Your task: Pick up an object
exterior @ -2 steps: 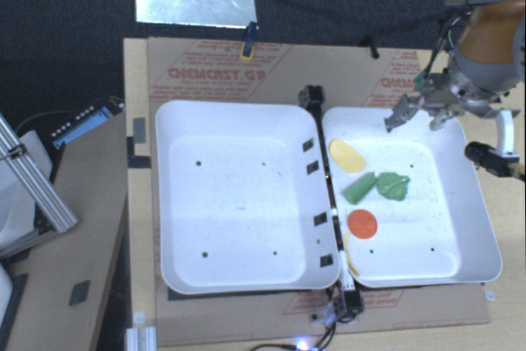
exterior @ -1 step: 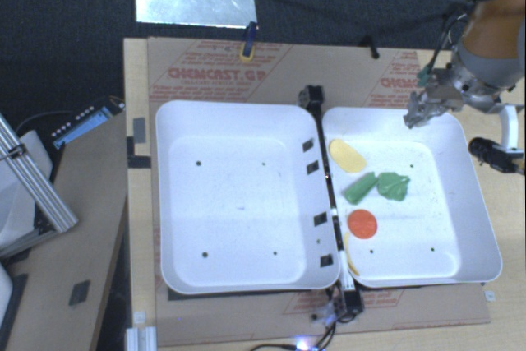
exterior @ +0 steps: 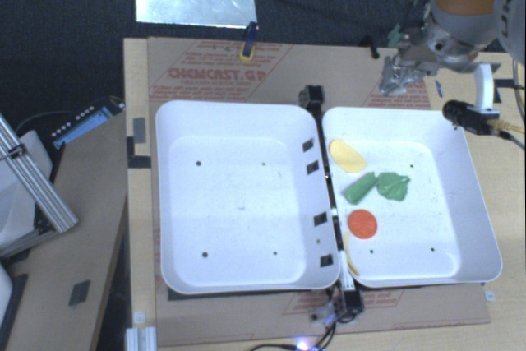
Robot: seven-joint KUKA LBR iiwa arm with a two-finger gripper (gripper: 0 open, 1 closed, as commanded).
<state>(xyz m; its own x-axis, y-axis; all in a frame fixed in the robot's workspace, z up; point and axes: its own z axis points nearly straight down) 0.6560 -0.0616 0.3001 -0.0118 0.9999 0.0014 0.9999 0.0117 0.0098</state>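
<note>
surface [exterior: 136,201]: light wood, with brown cardboard sheet [exterior: 214,74] on top
cardboard: printed red, two white bins on it
left bin [exterior: 238,193]: touches right bin [exterior: 460,201] along black-clipped middle seam

Red print on the cardboard sheet [exterior: 214,71] beneath the bins, along its far edge, appears upside down from this camera; the largest line seems to read "CHEMCAST GP", though the letters are soft and the reading is uncertain; smaller red lines above and beside it are too blurred to read; further red print on the same sheet at the near edge, illegible; dark letters on the arm's orange band [exterior: 514,8] at upper right, cut off, unreadable.
</note>
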